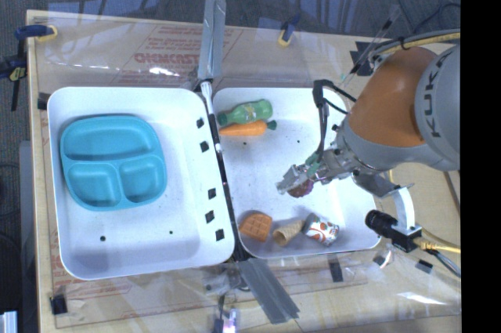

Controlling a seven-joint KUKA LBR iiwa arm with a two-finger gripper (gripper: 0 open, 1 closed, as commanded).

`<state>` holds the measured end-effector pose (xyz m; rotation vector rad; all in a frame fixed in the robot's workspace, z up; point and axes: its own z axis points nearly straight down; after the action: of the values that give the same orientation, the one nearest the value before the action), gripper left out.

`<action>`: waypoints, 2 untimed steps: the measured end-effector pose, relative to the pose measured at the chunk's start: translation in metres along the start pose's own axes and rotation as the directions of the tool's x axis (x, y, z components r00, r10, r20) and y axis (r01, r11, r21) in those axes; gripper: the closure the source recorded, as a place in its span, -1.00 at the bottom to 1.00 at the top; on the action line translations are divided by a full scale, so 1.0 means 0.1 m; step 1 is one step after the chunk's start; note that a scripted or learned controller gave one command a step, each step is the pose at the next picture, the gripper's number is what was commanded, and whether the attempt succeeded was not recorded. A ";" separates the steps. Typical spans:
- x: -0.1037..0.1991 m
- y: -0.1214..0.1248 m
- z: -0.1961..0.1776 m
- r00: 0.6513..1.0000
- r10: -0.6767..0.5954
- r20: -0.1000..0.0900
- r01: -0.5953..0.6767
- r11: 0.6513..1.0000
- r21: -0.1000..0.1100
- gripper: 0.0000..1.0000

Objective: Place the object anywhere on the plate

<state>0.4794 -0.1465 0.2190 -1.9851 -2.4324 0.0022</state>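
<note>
At the near edge of the right bin (356, 241), three small things are lying in a row below the gripper (297, 182): a round waffle (255, 226), a tan cone (287, 229) and a crumpled red-and-white can (321, 230) whose printing is too small to read. The grey arm (407, 116) with its orange band is reaching in from the right, part of it cut off at the frame's edge, with the letters "KU" showing on its casing. The gripper is hanging over the middle of the right bin with a small dark reddish object (300, 187) at its tip; the object seems to be sitting between the fingers, though its shape is hard to make out and the hold cannot be confirmed. Beyond the gripper, by the far wall, a carrot (243, 130) is lying just beside a green bottle (244, 114). Well to the gripper's left, in the left bin (117, 257), the blue three-part plate (113, 161) is sitting. Farther off, faint red printing on the bench's clear sheet (168, 57) is showing mirrored and unreadable.
</note>
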 end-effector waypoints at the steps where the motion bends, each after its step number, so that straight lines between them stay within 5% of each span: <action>1: 0.54 0.64 -0.26 0.984 -0.178 -0.001 0.178 0.984 0.003 1.00; 2: 0.91 1.51 0.31 0.979 -0.202 -0.001 0.202 0.979 0.005 1.00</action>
<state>0.6093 -0.0275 0.1877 -1.7258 -2.6183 0.0074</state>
